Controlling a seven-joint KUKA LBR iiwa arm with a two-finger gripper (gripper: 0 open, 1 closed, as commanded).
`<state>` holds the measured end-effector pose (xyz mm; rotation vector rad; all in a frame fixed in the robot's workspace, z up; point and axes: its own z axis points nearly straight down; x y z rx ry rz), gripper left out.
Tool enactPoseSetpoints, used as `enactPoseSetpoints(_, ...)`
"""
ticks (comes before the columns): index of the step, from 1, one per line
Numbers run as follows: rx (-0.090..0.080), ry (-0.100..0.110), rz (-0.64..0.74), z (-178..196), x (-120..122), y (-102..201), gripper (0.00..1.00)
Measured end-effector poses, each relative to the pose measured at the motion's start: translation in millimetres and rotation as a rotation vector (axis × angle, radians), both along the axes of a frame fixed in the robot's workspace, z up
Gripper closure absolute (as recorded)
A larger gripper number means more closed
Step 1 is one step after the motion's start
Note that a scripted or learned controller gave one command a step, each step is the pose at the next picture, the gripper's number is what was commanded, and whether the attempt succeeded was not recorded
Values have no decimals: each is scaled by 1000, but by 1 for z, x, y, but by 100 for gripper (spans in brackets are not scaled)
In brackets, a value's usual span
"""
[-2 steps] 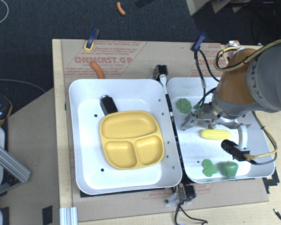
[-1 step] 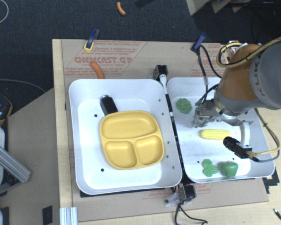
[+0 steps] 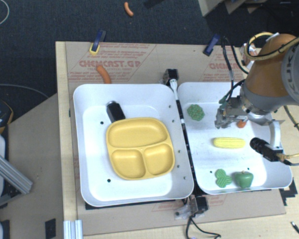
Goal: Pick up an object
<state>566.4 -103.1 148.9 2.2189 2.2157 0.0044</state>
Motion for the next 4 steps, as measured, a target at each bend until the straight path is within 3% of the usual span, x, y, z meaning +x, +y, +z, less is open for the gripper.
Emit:
enactPoseSetpoints(1, 0, -3, 2, 61, 7, -6, 100)
enactPoseSetpoints(2, 1, 1, 2, 77, 8, -6, 100)
enactPoseSetpoints(3, 5, 10, 4, 82, -38, 28, 100)
enactPoseSetpoints(4, 3, 9, 1, 79, -40, 23, 100)
